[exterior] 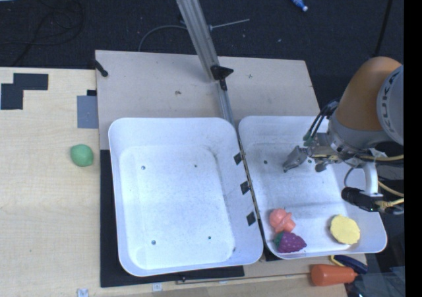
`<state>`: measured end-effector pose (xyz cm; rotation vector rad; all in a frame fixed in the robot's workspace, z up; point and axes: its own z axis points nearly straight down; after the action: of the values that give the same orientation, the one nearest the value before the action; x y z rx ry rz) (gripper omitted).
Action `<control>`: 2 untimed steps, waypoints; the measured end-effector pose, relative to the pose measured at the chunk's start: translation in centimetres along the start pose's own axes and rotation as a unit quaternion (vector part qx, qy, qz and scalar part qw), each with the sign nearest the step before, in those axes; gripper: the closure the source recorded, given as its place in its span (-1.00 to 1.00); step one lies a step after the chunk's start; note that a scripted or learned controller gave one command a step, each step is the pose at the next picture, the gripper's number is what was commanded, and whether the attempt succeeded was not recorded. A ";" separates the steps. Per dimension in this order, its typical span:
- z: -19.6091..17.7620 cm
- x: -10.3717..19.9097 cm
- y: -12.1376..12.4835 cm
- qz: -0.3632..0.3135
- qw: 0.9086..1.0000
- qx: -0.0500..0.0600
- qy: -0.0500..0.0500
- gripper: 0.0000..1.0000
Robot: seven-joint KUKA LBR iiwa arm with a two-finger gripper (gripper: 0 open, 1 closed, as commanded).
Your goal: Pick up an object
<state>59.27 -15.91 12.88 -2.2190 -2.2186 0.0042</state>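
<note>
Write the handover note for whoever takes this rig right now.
Gripper: over the right bin, in its upper middle, nothing visible between its fingers.
Objects: pink-orange toy, purple grape-like toy touching it, and yellow disc, all along the right bin's near edge. Green ball lies on the bench left of the left bin. Orange object lies outside the right bin's near edge.
Done: nothing picked yet.
Left: descend on one object, grasp, lift.

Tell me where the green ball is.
The green ball lies on the wooden bench, outside both bins, just left of the left bin in the camera view.
</note>
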 end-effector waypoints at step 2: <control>-6.8 0.7 0.7 0.000 1.000 -0.004 -0.001 1.00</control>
<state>59.96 -15.23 19.63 -2.2233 -2.2235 -0.0035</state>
